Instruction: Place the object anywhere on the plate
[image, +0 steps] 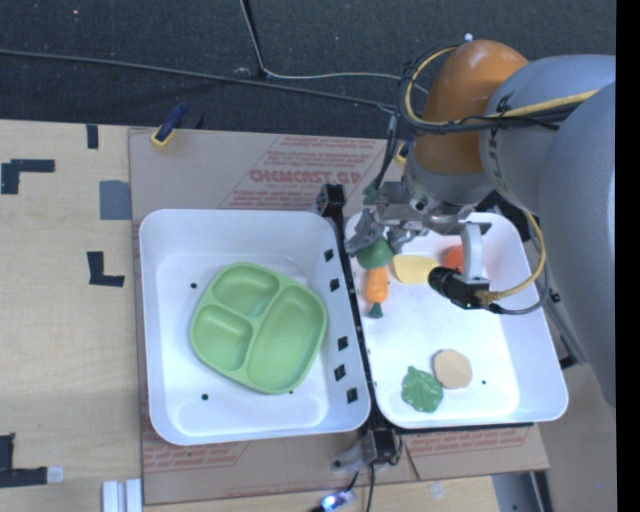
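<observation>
Two shallow white bins sat side by side on the tabletop (60, 300); the left bin (160, 330) held a green plate (258, 327) with three compartments, lying near its centre and slightly turned; the right bin (520, 390) held the loose objects. The arm (520, 110), grey with an orange band, reached in from the upper right of the frame; the gripper (378, 242) hung at the upper left corner of the right bin, just beside the divider between the bins. A toy carrot (375, 281), orange with a green top, stood directly under the gripper; whether the gripper's two sides were apart, together or closed on the carrot could not be told from this angle. A yellow piece (412, 268) lay just right of the carrot; a tan round piece (452, 369) and a green leafy piece (421, 390) lay touching in the lower middle of the right bin, well apart from the gripper.
</observation>
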